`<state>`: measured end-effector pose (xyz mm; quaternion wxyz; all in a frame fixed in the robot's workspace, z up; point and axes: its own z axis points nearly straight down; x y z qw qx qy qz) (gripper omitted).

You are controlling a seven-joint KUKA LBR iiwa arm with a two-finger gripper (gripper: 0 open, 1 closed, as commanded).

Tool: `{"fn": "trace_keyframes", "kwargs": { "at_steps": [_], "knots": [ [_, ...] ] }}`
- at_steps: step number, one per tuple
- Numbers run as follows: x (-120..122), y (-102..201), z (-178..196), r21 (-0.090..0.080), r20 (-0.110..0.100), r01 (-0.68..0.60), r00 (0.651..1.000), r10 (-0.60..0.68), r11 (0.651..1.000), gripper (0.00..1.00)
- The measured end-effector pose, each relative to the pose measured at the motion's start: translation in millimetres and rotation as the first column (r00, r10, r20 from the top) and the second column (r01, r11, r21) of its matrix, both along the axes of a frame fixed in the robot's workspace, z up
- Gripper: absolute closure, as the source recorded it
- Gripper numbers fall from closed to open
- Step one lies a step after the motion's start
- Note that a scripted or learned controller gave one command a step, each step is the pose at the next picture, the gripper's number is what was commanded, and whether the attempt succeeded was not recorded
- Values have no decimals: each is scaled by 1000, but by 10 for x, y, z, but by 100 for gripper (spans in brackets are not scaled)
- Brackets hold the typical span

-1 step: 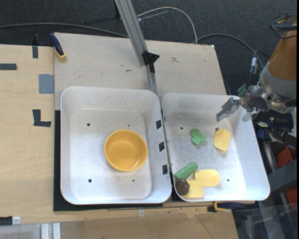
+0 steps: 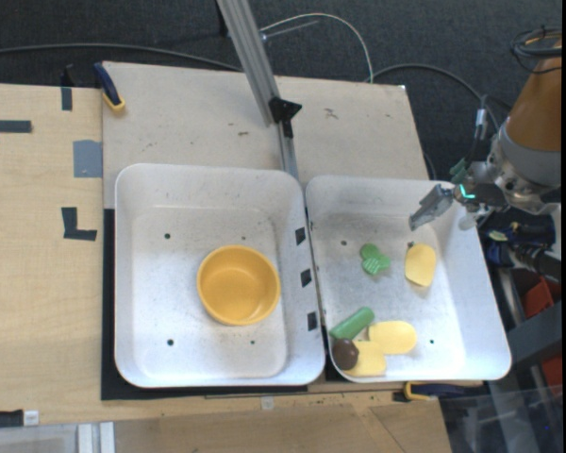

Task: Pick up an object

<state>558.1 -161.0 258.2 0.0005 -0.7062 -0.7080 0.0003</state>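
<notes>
At 3 o'clock of the view, over the right bin, near its 1 o'clock corner: gripper, on the grey arm with the orange band. Open or closed: cannot tell from this angle. Nothing seen clamped in it.

Right bin contents:
- pale yellow piece, just below the gripper at its 6 o'clock, apart from it, lying flat on the bin floor.
- small green piece, at 9 o'clock of the pale yellow piece, near but not touching.
- green cylinder, toward the bin's 7 o'clock, lying tilted.
- yellow oval, just beside the green cylinder at its 3 o'clock.
- brown lump, at 6 o'clock of the green cylinder, against the bin's near-left corner, touching a yellow slab on its right.

Left bin: orange-yellow bowl, upright, slightly toward 5 o'clock of centre.

At 12 o'clock, between the bins: slanted metal pole with a black bracket at its foot. At 11 o'clock on the board: blue-and-yellow clamp.
</notes>
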Motion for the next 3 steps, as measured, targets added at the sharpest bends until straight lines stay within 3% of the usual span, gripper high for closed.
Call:
{"fn": "trace_keyframes", "kwargs": {
  "at_steps": [3],
  "knots": [
    [-54,85,-1349,0,-5,1,1000,-1,1000,0]
  ]
}}
